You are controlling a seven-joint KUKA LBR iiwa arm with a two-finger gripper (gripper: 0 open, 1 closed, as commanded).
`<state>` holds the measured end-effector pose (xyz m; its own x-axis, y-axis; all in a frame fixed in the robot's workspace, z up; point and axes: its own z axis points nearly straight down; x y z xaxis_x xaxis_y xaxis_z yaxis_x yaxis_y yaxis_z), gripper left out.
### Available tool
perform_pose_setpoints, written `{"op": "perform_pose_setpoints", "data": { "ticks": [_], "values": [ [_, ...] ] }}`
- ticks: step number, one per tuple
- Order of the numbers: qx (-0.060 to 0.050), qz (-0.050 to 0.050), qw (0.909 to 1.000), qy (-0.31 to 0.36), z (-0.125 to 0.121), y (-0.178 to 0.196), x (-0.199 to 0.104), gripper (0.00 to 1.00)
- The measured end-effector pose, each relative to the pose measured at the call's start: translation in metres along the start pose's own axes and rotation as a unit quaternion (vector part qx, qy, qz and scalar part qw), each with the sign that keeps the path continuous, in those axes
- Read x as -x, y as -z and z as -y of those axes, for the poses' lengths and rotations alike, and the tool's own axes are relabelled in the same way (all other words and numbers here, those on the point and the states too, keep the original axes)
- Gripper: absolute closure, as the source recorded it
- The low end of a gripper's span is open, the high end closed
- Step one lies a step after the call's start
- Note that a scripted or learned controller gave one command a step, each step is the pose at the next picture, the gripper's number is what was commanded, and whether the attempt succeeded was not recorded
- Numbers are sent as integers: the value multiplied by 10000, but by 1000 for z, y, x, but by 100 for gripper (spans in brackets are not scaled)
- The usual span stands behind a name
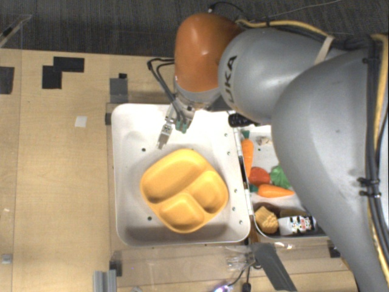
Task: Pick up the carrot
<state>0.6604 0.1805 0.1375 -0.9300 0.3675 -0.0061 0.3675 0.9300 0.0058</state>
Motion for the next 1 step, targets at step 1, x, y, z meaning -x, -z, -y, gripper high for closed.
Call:
{"op": "perform_pose_setpoints", "data": {
  "ticks": [1],
  "values": [
    [15,15,9941,1086,-40,87,-17,0]
  ]
}}
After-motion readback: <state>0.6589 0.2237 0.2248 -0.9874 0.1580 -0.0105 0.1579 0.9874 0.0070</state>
